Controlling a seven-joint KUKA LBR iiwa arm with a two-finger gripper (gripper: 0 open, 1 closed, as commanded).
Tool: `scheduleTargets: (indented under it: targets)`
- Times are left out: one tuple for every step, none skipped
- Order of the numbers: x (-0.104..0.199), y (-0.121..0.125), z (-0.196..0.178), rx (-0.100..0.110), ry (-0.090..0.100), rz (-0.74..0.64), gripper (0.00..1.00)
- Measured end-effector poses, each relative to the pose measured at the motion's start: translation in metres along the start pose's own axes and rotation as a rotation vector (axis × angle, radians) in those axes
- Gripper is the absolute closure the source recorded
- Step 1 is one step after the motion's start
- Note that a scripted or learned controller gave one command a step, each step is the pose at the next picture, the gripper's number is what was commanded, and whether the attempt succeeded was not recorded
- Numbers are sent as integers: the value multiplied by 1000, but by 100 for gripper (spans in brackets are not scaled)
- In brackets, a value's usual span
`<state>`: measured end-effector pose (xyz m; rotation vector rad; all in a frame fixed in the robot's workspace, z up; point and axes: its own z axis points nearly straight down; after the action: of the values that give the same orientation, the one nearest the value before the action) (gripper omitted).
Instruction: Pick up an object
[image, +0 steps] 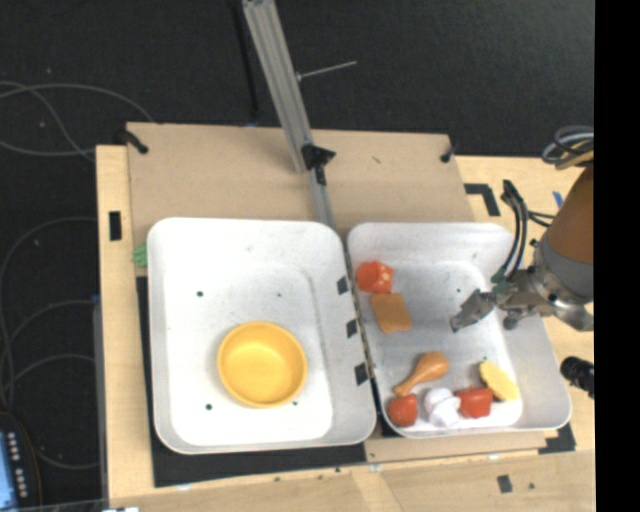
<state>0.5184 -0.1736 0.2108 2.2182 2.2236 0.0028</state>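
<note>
Two shallow white bins sit side by side on the tabletop (250, 180). I see a yellow bowl (262, 363) in the left bin (200, 260), mouth up. The right bin (440, 250) holds the loose items. A red round piece (373, 276) lies near its left wall, with an orange-brown block (391, 313) just below it, touching or nearly so. A tan drumstick-shaped piece (424, 371) lies near the bin's middle; its long axis runs on a diagonal, thick end toward upper right, thin end toward lower left. Along the near wall I see a small red ball (402, 408), a white lump (438, 404), a red block (476, 401) and a yellow oblong piece (498, 380), its long axis tilted from upper left to lower right. The jaws (468, 318) hang over the right half of the right bin, above bare floor, apart from every item. I cannot tell whether they stand apart or together.
</note>
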Motion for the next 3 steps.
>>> scheduleTargets:
  targets:
    - [0, 0, 0, 0, 0, 1, 0]
    - [6, 4, 47, 5, -2, 5, 0]
    - [7, -7, 99, 4, -1, 3, 0]
